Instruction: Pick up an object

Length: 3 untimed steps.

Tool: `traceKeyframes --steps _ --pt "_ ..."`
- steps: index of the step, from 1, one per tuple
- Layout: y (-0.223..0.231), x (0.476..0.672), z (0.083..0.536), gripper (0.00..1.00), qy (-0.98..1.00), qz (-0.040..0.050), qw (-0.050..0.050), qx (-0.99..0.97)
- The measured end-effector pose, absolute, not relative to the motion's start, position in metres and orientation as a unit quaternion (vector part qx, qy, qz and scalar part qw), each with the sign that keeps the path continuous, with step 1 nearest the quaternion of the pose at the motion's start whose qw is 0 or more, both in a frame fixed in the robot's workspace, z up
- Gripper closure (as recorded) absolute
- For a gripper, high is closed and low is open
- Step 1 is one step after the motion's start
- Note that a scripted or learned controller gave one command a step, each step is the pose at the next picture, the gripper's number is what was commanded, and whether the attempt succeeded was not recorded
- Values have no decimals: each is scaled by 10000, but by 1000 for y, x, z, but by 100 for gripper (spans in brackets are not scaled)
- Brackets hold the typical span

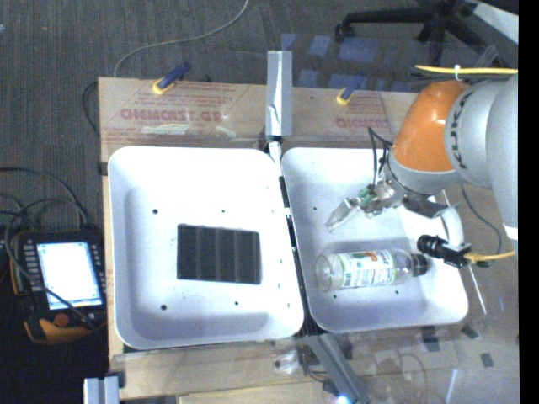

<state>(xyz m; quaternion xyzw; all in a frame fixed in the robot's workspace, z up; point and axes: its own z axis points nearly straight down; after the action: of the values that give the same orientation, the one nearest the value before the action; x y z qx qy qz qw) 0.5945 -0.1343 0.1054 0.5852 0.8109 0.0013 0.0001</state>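
A clear plastic bottle (369, 270) with a green and white label lies on its side in the right bin (316, 183), near the front wall, its dark cap pointing right. A flat black ribbed rectangle (218, 253) lies in the middle of the left bin (135, 225). My gripper (344, 213) hangs over the middle of the right bin, slanting down and to the left. It is above and behind the bottle, apart from it, and I see nothing held in it.
The grey arm with its orange band (429, 133) covers the right bin's back right corner. A black connector with a yellow cable (442, 249) sits just right of the bottle's cap. A handheld screen (63, 276) lies on the floor at left.
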Motion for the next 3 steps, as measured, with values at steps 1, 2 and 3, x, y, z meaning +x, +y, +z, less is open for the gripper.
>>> traceKeyframes --steps 1,2,3 --pt "-187 533 175 0 7592 -10 6 6508" --pt "-216 526 96 0 7998 12 4 6003" --pt "-224 484 209 0 6458 -13 9 7635"
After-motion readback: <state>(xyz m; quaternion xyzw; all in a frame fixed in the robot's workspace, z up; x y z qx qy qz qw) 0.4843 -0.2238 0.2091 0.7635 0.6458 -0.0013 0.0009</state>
